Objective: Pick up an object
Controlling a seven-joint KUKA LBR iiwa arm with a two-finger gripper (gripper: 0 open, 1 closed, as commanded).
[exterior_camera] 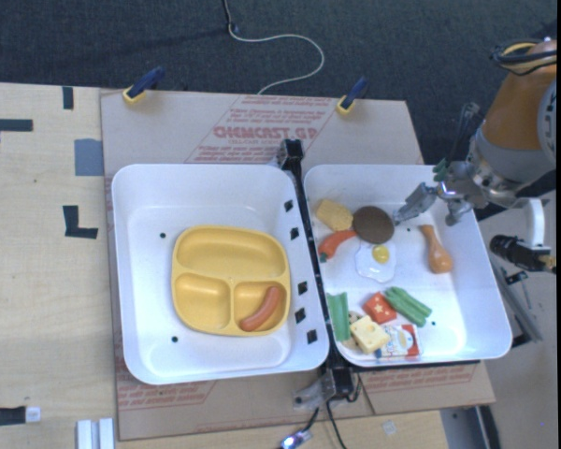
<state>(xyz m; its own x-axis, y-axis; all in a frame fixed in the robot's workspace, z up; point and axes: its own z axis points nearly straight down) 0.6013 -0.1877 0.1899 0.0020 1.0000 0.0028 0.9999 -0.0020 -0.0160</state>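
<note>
The right bin (477, 279) holds several toy foods: a brown patty (372, 223), a yellow bun piece (334, 214), an orange-red piece (337, 242), a fried egg (377, 261), a tan drumstick (436, 249), green pieces (408, 304), a red piece (379, 308) and a cheese wedge (366, 333). My gripper (431, 210) hangs over the bin's upper right part, just above the drumstick and right of the patty. It is open, with nothing between its fingers.
The left bin (145, 251) carries a yellow divided plate (215, 279) with a sausage (262, 309) in its lower right section. A black divider (304, 251) runs between the bins. The arm comes in from the right, over the right bin's rim.
</note>
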